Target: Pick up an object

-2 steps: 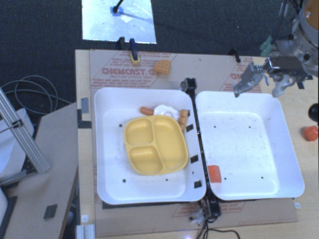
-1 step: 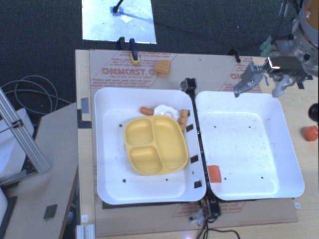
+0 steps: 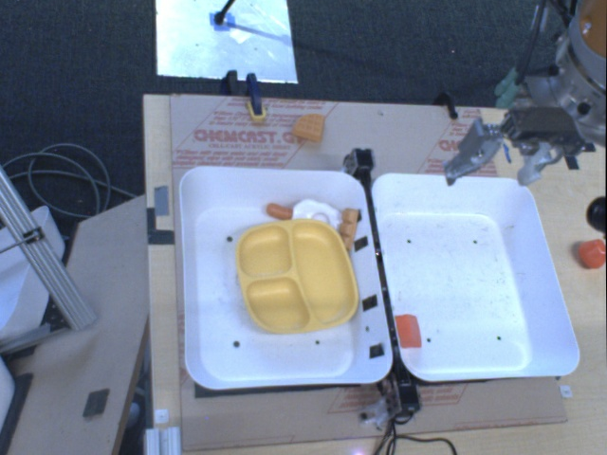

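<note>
Yellow plastic is taking up most of the left bin: a three-part divided plate, lying flat and covering part of a white piece at its upper edge, so that piece's shape is hard to make out. An orange sausage-like item is poking out beside it, and a small tan piece is sitting near the bin's right wall. The right bin is holding one orange-red block near its lower left corner. A tan waffle-like item is lying on the bench above the bins, and a red object is sitting at the frame's right, partly cut off. The arm is entering from the upper right, cut by the frame edge. The end effector is hanging over the right bin's upper rim, fingers spread apart with nothing between them.
</note>
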`<action>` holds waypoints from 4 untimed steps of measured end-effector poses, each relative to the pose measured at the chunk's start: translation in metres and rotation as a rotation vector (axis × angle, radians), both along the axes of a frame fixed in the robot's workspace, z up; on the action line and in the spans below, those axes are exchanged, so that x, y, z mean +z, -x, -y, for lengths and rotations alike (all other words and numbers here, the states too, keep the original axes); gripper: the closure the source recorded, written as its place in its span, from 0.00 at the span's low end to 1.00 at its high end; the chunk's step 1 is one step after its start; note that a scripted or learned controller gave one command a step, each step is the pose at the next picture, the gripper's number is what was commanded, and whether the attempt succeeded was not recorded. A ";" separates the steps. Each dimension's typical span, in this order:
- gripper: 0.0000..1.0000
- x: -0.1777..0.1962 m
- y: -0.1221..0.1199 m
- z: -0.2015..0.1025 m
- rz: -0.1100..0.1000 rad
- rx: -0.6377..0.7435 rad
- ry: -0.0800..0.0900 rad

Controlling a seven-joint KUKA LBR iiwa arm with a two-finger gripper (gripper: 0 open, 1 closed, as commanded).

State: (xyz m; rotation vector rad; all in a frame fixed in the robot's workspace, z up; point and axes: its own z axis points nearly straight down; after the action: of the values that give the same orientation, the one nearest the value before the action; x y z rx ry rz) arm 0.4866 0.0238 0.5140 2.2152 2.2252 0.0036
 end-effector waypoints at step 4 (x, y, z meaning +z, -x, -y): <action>0.00 0.022 -0.001 0.000 0.006 0.009 0.000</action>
State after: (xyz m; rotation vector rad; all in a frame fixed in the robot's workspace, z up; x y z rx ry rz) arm 0.4875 0.0237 0.5363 2.2016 2.2326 0.0110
